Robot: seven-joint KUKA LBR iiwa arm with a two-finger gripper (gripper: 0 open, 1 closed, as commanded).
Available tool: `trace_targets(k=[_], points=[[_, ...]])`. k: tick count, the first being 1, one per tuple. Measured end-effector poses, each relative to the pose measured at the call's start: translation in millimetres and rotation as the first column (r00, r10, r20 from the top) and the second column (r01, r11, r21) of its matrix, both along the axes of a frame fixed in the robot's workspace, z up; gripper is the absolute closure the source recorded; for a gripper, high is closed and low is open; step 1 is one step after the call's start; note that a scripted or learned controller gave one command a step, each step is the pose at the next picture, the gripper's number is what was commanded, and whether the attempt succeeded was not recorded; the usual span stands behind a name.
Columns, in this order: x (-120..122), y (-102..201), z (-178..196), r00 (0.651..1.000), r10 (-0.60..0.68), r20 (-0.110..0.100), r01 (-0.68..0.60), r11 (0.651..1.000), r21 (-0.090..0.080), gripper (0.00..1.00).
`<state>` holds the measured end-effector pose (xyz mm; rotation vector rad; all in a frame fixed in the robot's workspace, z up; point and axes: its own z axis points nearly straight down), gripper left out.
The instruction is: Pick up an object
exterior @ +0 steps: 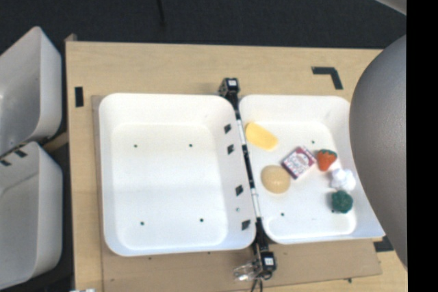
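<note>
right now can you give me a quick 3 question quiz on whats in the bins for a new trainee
1. True or false: the small objects all lie in the right bin.
2. Which object lies nearest the divider between the bins? A) yellow object B) green object C) white object
3. Fill in: the purple and white box lies between the tan round object and the ____ object with a green top.

Key
1. True. The left bin holds none of them.
2. A
3. Red
</note>
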<state>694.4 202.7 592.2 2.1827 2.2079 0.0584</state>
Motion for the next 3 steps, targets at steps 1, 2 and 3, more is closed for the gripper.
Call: trace_targets(k=[1, 2, 3], points=[[2, -1, 11, 1.0, 0.0, 0.023, -0.001, 1.0, 0.004, 1.0], [4, -1, 23, 0.999, 0.002, 0.05, -0.003, 1.0, 0.009, 1.0], [6, -1, 34, 0.997, 0.004, 0.079, -0.006, 1.0, 0.015, 1.0]])
